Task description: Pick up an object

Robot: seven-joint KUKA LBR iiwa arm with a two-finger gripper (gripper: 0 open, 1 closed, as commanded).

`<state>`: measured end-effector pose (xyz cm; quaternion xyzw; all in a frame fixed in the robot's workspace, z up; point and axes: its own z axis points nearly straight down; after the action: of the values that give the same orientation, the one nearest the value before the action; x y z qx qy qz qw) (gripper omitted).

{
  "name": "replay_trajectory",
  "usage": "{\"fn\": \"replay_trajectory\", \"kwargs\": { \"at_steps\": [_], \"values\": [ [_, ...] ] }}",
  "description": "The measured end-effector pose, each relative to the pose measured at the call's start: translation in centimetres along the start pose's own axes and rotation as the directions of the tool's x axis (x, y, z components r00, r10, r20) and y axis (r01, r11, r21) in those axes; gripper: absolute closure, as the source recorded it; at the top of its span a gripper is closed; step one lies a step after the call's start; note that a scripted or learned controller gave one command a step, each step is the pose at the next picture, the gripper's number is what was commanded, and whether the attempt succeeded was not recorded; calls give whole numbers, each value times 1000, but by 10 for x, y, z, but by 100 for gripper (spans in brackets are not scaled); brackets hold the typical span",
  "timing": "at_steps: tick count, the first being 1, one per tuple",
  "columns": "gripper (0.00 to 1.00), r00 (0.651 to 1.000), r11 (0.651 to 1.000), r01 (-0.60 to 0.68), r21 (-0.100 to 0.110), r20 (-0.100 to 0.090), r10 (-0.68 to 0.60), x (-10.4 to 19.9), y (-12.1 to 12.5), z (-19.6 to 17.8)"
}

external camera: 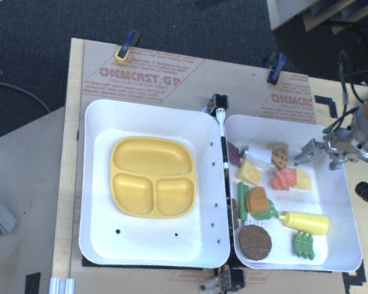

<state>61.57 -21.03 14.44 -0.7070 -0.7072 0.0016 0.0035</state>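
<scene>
The right bin [349, 198] holds several toy foods: a pink-red piece [284, 180], a tan cracker [278, 155], a yellow cheese slice [250, 173], a yellow mustard bottle [305, 223], a brown round patty [253, 241], green peas [303, 245] and an orange bun on a green leaf [257, 201]. My gripper [319, 158] hangs over the bin's back right part, behind and to the right of the pink-red piece. Its fingers are spread open, with nothing between them.
The left bin [91, 184] carries a yellow three-compartment plate [153, 176]. A purple piece [235, 155], a white piece [258, 153] and a green bean [241, 197] lie along the right bin's left wall. Clamps [124, 46] hold the cardboard at the back.
</scene>
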Motion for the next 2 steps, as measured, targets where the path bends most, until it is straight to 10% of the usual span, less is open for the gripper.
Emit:
{"fn": "replay_trajectory", "kwargs": {
  "at_steps": [1, 2],
  "values": [
    [0, 1000, 1000, -1, -7, 1, 1, 1, 1, 51],
    [100, 1000, 1000, 1, -14, 4, -1, 1, 3, 36]
  ]
}}
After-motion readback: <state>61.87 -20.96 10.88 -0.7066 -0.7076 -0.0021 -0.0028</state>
